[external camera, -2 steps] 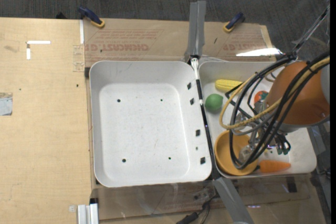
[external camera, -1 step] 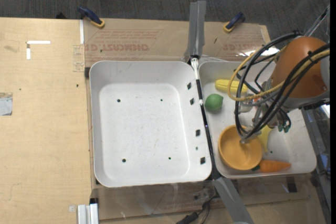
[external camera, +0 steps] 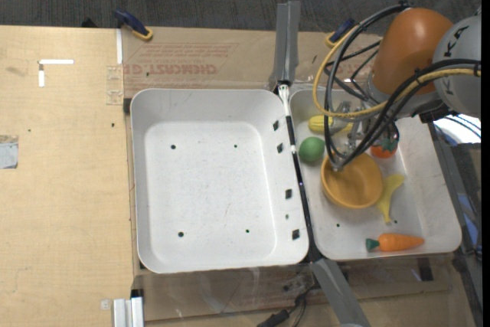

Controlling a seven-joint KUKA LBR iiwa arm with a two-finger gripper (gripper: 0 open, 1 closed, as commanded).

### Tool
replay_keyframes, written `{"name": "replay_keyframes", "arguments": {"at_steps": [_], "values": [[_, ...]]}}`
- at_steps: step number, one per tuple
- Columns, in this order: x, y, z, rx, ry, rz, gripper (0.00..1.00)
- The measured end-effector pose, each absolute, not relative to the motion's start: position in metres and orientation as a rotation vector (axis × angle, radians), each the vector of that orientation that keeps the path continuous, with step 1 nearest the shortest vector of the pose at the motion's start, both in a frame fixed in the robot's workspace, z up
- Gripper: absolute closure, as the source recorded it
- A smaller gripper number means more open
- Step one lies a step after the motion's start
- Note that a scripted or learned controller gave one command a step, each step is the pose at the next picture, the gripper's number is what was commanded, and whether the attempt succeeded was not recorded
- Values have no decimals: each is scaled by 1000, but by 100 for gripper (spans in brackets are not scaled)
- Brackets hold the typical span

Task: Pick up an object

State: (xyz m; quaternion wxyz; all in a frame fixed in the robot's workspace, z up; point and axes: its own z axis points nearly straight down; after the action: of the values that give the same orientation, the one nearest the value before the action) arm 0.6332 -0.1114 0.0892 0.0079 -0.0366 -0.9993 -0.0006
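**Arm low over the right bin, its gripper at the rim of the orange bowl**

The grey arm with the orange band (external camera: 409, 42) reaches in from three o'clock and hangs over the right-hand shallow white plastic bin (external camera: 436, 237). Its two-finger gripper (external camera: 346, 153) sits behind a tangle of black and yellow cables, so I cannot tell whether it is spread or closed, nor whether anything lies in it.

The nearest candidate is the round orange plastic bowl (external camera: 354, 184), which lies directly at six o'clock from the gripper, its upper rim seemingly just under the tool. The small green ball (external camera: 311, 149) lies at nine o'clock from the gripper, near the bin's left wall. A yellow toy corn-like piece (external camera: 319, 123) lies at about eleven o'clock, partly hidden by cables. A small red-orange object (external camera: 383, 151) shows at three o'clock, too hidden to name. The yellow plastic banana (external camera: 390, 195) touches the bowl's right side, its long axis running roughly from one to seven o'clock. The orange toy carrot (external camera: 398, 243) lies well apart at five o'clock, long axis running nine to three, green end at nine.

By my judgement the coming move turns on the bowl's rim: a short drop would meet it.

The left-hand white bin (external camera: 153, 241) lies at nine o'clock.
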Motion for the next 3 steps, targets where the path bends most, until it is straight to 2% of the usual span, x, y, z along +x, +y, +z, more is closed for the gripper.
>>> {"name": "replay_keyframes", "arguments": {"at_steps": [1, 2, 3], "values": [[556, -152, 93, -79, -3145, 1, 0], [490, -107, 95, -95, -3157, 3, 0], [497, -92, 95, 969, -3000, 4, 0]]}}
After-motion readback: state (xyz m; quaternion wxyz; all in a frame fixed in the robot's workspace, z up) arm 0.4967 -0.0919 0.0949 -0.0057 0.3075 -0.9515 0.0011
